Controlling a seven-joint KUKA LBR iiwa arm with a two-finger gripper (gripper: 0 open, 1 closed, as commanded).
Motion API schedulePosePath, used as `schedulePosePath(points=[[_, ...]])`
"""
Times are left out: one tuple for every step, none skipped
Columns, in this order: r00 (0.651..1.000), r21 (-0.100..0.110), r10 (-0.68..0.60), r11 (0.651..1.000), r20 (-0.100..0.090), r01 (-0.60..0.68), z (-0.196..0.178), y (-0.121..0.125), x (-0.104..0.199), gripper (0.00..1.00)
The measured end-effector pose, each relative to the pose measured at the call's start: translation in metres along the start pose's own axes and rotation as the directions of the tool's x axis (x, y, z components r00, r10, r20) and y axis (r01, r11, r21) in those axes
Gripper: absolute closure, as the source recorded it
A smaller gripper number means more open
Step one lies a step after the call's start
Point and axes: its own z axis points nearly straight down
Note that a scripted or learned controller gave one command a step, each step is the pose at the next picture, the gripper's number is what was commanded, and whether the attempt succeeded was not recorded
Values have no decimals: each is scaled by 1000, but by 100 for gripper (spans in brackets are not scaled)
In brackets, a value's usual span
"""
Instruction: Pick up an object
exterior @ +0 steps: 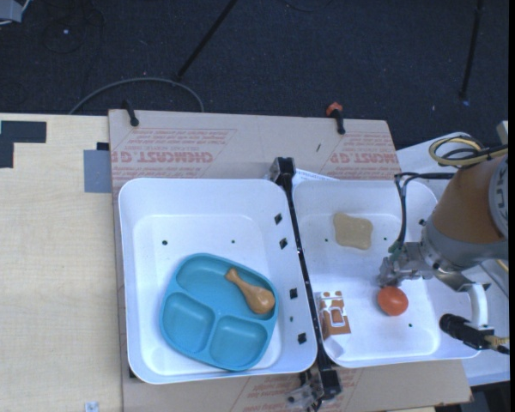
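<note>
In the right bin lie a red-orange ball, a tan flat piece like a slice of bread and a small orange-and-white patterned card. The left bin bears a blue divided plate with a brown drumstick-shaped toy on it. My gripper hangs low over the right bin, just above and touching-close to the red ball; whether anything is between its fingers cannot be seen.
A black divider clamp runs between the two bins. Cardboard lies under the bins. The wooden bench top stretches to the left. The arm's orange band sits over the right bin's right rim.
</note>
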Motion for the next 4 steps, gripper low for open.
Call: schedulePosePath(points=[[1000,-3,-5,1000,1,5,-45,-5,4,100],[1000,-4,-7,1000,2,7,-91,4,5,100],[1000,-2,-8,1000,1,8,-123,4,4,100],[1000,2,-9,1000,-1,9,-117,8,53,100]])
